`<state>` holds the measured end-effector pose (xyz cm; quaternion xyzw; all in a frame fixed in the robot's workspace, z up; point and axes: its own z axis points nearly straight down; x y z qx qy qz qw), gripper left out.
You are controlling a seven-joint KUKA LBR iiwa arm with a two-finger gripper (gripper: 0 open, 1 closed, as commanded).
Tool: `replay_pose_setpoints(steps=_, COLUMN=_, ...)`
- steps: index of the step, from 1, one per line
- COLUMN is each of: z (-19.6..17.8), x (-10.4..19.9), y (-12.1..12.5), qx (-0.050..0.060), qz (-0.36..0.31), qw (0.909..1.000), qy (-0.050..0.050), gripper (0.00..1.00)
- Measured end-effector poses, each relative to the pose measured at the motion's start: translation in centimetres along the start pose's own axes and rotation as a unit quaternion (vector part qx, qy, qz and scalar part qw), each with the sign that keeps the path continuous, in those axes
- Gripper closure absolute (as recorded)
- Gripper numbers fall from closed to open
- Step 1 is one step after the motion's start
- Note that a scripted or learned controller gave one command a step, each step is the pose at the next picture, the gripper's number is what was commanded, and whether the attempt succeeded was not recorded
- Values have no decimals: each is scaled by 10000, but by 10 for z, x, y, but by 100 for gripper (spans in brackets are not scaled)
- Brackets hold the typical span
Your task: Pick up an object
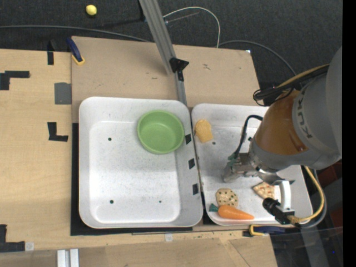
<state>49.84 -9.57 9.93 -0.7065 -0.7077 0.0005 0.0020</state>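
A: What is the arm covering?
B: It is hiding much of the right bin, and the frame's right edge is cutting the arm off.
A: And the pale wedge?
B: The gripper is overlapping it, and it is looking too small to identify; the fingers are blurring into shadow.

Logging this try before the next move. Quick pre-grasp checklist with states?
1. Gripper inside right bin: ok.
2. Something held between the gripper's tips: cannot tell.
3. Targets within right bin: ok; carrot, cookie, yellow piece, and a wedge partly under the arm.
4. Gripper over a target: not ok, bare floor beneath it.
5. Green bowl upright in left bin: ok.
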Motion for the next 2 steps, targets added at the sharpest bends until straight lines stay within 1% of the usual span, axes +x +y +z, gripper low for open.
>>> replay_pose_setpoints(steps=1, z=-46, x=6, y=-6, qx=-23, qz=-2, qw=10000, qy=-9, gripper=100)
replay_pose_setpoints(steps=2, z=-103, x=3, y=-12, qx=-7, qz=4, qw=10000, qy=-11, gripper=100)
